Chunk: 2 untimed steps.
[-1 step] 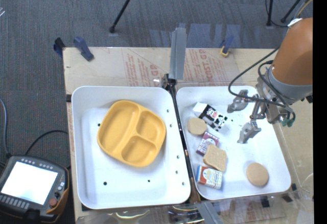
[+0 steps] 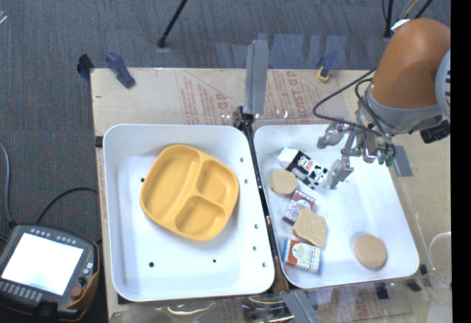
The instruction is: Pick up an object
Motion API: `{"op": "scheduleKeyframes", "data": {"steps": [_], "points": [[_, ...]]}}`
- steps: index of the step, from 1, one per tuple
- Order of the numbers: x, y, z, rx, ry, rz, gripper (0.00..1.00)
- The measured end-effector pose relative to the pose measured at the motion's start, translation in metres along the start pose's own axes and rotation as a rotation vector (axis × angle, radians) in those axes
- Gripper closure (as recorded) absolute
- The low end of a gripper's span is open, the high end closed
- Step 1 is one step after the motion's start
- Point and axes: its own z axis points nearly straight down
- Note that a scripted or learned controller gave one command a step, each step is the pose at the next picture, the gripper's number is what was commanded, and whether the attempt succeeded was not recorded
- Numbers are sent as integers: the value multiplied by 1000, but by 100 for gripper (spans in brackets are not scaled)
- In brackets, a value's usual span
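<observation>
Small carton (image 2: 302,256) and round biscuit (image 2: 370,251) at near edge of right bin (image 2: 390,200); above, end effector (image 2: 337,174) beside black-and-white box (image 2: 306,168), finger state indiscernible

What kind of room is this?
Probably a robot lab: a robot arm reaches over two white bins of toy food, with a control tablet and tripod legs nearby.

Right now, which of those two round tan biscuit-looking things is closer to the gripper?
The round one near the right bin's left wall, beside the black-and-white carton, is closer to the gripper. The other round one lies alone toward that bin's near right corner.
</observation>
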Motion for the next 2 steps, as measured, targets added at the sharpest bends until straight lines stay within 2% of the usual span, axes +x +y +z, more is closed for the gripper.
{"op": "scheduleKeyframes", "data": {"steps": [1,2], "points": [[14,6,85,-2,-21,320,0],[-31,-32,74,0,-5,518,0]]}}
